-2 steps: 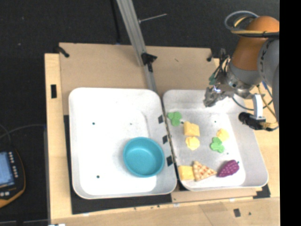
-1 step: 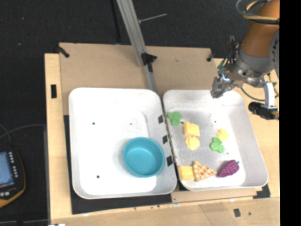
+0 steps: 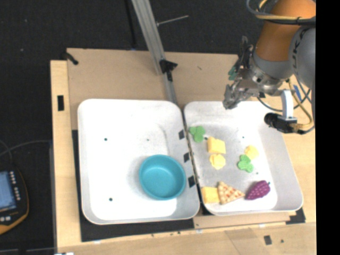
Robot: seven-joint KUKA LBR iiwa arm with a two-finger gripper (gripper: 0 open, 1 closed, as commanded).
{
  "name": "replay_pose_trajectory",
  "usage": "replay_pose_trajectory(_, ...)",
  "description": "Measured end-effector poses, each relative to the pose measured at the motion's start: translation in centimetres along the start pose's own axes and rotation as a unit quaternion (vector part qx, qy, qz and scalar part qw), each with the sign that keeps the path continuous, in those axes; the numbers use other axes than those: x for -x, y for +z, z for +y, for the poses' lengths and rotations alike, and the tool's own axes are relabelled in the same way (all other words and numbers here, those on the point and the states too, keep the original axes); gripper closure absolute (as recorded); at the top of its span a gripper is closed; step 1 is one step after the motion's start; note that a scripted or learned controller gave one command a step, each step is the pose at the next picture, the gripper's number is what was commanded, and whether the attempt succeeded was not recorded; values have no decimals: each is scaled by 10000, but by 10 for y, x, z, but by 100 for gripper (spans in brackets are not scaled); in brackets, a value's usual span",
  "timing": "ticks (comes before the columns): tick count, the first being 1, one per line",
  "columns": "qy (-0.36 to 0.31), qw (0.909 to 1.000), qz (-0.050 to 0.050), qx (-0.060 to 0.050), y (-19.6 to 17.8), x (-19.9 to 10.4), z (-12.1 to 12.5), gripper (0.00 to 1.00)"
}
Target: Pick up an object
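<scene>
Gripper (image 3: 231, 101) hangs over the right bin's (image 3: 287, 158) far rim; finger state unclear. Toy pizza slice (image 3: 229, 193) looks light, stiff; grasp across its edges

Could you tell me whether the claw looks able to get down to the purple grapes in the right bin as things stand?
Probably yes. The purple grapes lie uncovered near the right bin's front corner, only the pizza slice beside them, while the claw hovers at the far edge.
</scene>
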State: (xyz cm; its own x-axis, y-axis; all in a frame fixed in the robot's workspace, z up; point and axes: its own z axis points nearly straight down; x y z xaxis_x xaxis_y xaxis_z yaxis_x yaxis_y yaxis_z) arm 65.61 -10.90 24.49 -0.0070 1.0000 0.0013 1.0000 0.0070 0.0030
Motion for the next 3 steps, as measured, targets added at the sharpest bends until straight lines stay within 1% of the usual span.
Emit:
replay_pose_trajectory(1,-2,10000,0,-15,4,-63,1,100)
replay_pose_trajectory(2,-7,10000,3,-5,-5,-120,-2,100)
replay_pose_trajectory(3,9,10000,1,-6,-12,-167,-3,100)
